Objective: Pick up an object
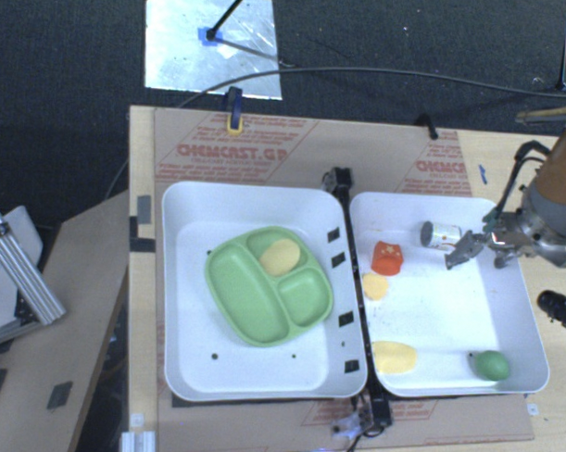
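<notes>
A: Objects to pick, from left: a pale yellow rounded piece (281, 257) lies in the green divided plate (252, 303) in the left white bin (184, 263). In the right white bin (516, 312), which one?

B: The small silver can (438, 235) lies just beside the pincer (484, 248), whose fingers look spread with nothing between. I think it should come down centred over the can, then press together slowly.

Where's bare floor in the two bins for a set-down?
Right bin: open middle, bordered by red piece, yellow lemon and green ball. Its top is crowded by the gripper and silver can. Left bin: bare strips around the green plate.
</notes>
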`<control>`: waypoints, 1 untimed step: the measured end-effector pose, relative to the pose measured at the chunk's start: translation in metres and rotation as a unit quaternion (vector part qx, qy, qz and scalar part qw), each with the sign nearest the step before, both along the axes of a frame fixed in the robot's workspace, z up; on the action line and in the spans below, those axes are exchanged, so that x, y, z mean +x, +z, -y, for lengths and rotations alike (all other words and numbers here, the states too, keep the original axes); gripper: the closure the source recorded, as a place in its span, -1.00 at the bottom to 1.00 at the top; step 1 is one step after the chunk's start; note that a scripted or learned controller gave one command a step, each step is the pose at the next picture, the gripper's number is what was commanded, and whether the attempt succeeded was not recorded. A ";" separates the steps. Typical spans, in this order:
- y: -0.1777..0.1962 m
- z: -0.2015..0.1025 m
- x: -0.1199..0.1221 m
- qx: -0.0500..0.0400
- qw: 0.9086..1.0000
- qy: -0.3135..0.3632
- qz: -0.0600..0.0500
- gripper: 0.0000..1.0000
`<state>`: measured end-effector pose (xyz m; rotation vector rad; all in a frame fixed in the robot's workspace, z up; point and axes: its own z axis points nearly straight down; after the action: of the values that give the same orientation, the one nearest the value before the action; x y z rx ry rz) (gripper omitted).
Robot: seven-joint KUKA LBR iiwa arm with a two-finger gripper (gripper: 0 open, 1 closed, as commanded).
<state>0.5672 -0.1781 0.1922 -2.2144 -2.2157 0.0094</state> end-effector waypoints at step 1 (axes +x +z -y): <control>0.006 0.000 0.003 -0.001 1.000 0.001 0.006 -1.00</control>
<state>0.5703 -0.1778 0.1986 -2.2186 -2.2262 -0.0009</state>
